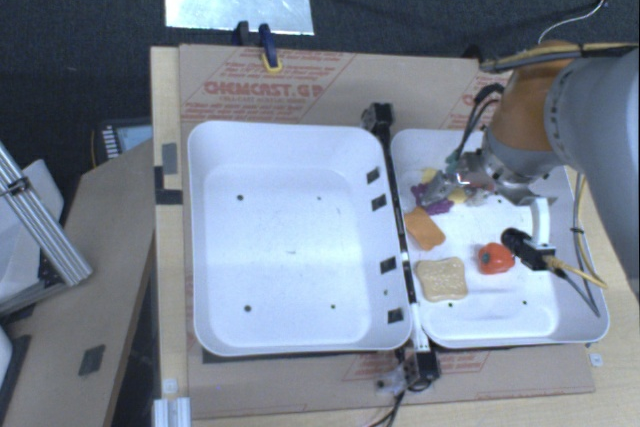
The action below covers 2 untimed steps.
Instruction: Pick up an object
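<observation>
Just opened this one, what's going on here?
The grey arm reaches in from the right, and its gripper is low over the back of the right bin, close to a purple item. An orange wedge, a bread slice and a tomato lie nearer the front. Nothing looks lifted yet.

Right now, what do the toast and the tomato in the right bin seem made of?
The toast looks like foam or soft plastic: matte tan, darker edge, no shine. The tomato is probably hard plastic: smooth, evenly red, though too small to be sure.
</observation>
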Available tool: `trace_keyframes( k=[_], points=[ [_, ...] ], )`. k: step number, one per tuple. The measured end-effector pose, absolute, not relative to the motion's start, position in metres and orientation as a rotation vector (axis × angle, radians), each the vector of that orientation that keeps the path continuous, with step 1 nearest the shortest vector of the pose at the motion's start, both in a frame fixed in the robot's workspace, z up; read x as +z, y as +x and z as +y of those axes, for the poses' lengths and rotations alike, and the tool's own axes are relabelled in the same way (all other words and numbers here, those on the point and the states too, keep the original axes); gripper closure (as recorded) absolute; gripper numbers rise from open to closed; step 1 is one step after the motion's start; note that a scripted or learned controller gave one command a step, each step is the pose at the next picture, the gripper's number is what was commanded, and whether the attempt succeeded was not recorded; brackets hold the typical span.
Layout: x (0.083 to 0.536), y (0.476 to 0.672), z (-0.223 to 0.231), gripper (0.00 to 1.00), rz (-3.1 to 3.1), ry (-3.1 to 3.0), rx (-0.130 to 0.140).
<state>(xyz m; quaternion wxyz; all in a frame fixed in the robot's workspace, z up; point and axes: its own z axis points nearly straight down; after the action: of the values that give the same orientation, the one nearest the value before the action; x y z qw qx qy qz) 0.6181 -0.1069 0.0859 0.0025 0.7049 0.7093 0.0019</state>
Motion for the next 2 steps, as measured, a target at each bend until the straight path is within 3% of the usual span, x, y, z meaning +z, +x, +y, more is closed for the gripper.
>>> trace_keyframes(
  k=[1,2],
  points=[
    [0.098,0.618,-0.107,1.0,2.224,2.213,0.009],
    [0.276,0.605,-0.064,1.0,2.223,2.204,0.018]
  ],
)
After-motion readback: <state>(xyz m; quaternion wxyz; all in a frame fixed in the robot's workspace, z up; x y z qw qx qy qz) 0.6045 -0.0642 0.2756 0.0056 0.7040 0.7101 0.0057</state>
